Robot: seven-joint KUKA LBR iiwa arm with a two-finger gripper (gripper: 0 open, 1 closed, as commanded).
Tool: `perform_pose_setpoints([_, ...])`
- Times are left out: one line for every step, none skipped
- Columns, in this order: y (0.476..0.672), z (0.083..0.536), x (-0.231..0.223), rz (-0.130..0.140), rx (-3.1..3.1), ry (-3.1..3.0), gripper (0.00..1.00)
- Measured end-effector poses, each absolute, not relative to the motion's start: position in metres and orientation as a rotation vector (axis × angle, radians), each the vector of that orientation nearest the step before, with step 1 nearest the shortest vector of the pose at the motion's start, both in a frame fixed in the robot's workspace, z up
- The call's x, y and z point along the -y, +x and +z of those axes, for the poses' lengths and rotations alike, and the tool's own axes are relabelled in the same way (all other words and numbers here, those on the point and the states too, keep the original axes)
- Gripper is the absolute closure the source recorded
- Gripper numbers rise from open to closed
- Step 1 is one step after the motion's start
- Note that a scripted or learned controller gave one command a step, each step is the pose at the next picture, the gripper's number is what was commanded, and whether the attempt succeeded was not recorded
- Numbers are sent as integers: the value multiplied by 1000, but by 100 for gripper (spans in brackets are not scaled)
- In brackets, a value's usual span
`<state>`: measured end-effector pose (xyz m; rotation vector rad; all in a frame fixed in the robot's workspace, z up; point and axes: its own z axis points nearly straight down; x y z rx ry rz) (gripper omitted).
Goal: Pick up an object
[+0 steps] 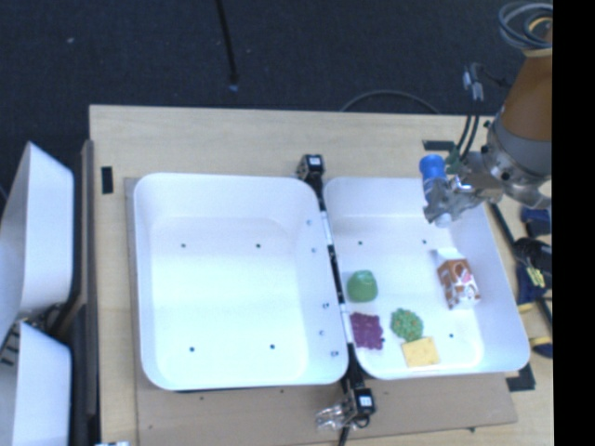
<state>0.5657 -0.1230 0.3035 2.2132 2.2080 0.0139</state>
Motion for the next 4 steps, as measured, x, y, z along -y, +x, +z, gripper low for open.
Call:
perform_pose_setpoints([519, 345, 182, 1, -2212, 2221, 100])
perform_pose_setpoints([540, 177, 191, -8, -2225, 2227, 100])
perform_pose_setpoints([568, 220, 131, 6, -2228, 2209, 100])
perform_pose_setpoints([579, 261, 56, 5, -2228, 2209, 100])
